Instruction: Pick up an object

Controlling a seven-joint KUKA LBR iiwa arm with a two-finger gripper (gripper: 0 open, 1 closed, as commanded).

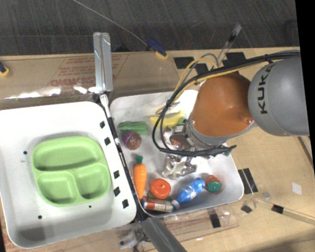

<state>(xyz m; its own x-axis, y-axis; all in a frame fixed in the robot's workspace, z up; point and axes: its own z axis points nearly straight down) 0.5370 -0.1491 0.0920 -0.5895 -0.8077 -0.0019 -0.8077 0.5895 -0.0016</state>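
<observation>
**Inspector A:** We take the right bin (233,196) as our landmark. What do we record inside it?

**Inspector B:** Along its left wall we note a carrot (140,178), pointing up and down the view. Above the carrot lies a purple onion (130,138), and above that a green vegetable (133,127). Below the carrot, near the bin's lower wall, we see an orange round item (160,188) and a small tube (157,206) just beneath it. To the right of these lies a blue bottle (189,192), and at its right end a green and red toy (213,185). A yellow piece (169,117) sits in the bin's upper part.

**Inspector A:** And the arm?

**Inspector B:** We find the arm (240,105) over the bin's upper right, its orange band covering that area. The end effector (177,165) is at the bin's middle, just above the blue bottle. We cannot tell how its fingers stand, nor whether it touches anything.

**Inspector A:** Left of the landmark?

**Inspector B:** The left bin (16,223) adjoins it and holds a green divided tray (70,169). Both rest on the table (282,232).
</observation>
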